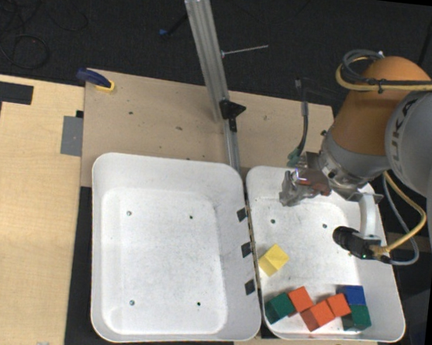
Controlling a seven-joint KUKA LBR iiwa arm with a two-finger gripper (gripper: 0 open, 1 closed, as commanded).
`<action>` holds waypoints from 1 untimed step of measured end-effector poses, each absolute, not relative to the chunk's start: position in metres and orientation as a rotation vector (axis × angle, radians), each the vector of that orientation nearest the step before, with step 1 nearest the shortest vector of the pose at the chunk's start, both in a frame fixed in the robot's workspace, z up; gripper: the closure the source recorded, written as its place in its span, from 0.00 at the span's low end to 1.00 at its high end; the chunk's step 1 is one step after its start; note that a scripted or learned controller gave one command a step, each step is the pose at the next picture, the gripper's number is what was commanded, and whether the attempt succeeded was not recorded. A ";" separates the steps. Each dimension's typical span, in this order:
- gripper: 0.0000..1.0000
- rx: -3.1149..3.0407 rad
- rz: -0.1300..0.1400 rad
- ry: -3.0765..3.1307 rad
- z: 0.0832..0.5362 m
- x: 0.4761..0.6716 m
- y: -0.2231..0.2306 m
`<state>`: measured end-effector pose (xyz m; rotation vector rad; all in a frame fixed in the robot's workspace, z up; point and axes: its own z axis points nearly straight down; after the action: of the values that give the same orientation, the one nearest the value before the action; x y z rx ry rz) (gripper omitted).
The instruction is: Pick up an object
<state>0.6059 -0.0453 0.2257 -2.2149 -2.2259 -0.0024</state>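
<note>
In the right bin (390, 284) lie several small blocks. A yellow block (273, 259) sits near the bin's left wall. At the near edge cluster a green block (280, 306), an orange block (300, 298), a second orange block (326, 310), a blue block (353, 295) and a dark green block (357, 317). My gripper (295, 187) hangs over the far left part of the right bin, well above and behind the yellow block. Nothing shows between its fingers.
The left bin (113, 179) stands beside the right one, joined by black clips (246, 249). A slanted aluminium rail (211, 58) rises behind the bins. A black cable connector (350, 241) hangs from the wrist over the right bin.
</note>
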 end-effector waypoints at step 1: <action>1.00 -2.214 0.000 -2.225 0.219 0.624 0.011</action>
<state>0.6243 0.0112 0.2187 -2.2144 -2.2249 -0.0001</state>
